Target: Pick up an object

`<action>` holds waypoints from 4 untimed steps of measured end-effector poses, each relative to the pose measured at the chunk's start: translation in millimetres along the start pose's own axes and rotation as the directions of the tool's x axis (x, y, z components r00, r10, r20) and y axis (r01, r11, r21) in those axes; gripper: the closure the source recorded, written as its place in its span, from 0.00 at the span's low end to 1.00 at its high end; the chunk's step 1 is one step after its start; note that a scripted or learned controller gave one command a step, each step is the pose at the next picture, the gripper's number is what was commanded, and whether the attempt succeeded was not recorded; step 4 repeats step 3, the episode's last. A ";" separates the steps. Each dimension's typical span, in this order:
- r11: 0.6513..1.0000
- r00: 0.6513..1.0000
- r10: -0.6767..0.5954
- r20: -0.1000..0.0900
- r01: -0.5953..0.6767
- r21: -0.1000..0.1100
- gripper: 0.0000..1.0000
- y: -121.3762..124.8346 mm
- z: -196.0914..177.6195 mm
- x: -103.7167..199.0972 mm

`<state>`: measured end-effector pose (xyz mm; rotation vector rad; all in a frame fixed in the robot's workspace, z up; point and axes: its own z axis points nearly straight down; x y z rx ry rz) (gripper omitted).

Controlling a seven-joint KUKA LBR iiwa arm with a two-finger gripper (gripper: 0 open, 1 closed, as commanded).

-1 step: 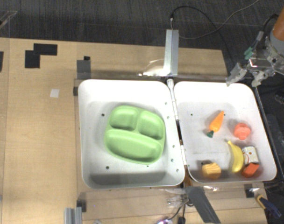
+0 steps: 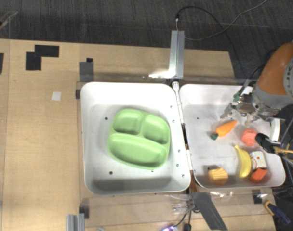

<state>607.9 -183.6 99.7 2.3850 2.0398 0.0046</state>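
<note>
1 fixed camera looks down at a slant on both bins (image 2: 132,93) from above.

Smooth glossy green plastic tray (image 2: 139,139), 2 matt white plastic bins (image 2: 91,129), pale wood-grain bench (image 2: 35,143), glossy plastic banana (image 2: 243,161)

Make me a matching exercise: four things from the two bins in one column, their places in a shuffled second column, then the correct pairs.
Things:
1. green divided plate
2. carrot
3. banana
4. gripper

Places:
A. upper right of the right bin, above the carrot
B. middle of the left bin
C. lower right of the right bin, beside a small white and orange block
D. centre of the right bin, lying at a slant

Pairs: 1-B, 2-D, 3-C, 4-A
</note>
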 end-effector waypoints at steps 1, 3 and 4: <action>0.981 0.981 -0.192 0.001 0.192 -0.009 0.00 -38.2 9.9 34.4; 0.996 0.996 -0.094 -0.001 0.094 -0.002 1.00 -48.9 -114.9 109.4; 0.996 0.996 -0.094 -0.001 0.094 -0.002 1.00 -48.9 -114.9 109.4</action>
